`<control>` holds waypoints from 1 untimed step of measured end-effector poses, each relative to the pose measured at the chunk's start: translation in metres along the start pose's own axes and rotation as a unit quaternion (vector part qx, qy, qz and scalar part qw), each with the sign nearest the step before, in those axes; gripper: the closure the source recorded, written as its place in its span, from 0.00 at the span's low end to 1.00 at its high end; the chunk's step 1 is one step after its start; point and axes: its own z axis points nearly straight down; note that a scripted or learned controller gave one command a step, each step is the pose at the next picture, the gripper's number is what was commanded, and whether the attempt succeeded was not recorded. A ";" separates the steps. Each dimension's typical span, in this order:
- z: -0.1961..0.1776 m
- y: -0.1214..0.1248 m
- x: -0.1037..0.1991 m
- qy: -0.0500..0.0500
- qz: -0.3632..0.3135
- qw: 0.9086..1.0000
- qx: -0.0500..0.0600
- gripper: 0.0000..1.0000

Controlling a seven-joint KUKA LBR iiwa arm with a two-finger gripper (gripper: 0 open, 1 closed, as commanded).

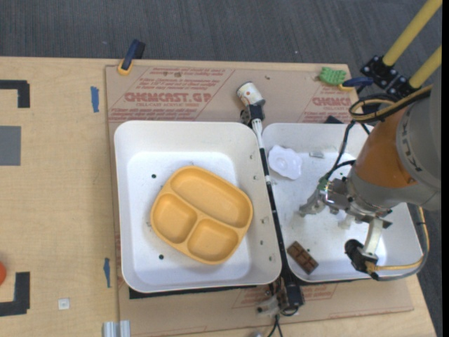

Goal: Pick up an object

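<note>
The arm (393,153) is reaching in from the right and hanging low over the right bin (330,272). The gripper (330,202) is sitting near the middle of that bin; whether it is wide, narrow or holding anything cannot be told from this angle.

In the right bin, a white lid (285,162) is lying at the far left corner, apart from the gripper. A brown chocolate bar (302,256) is lying at the near left, tilted, also apart from it.

In the left bin (140,153), a yellow divided plate (202,214) is resting flat near the centre, turned at an angle.
</note>
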 end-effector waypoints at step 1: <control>0.000 0.042 -0.020 0.000 0.020 1.000 0.001 0.00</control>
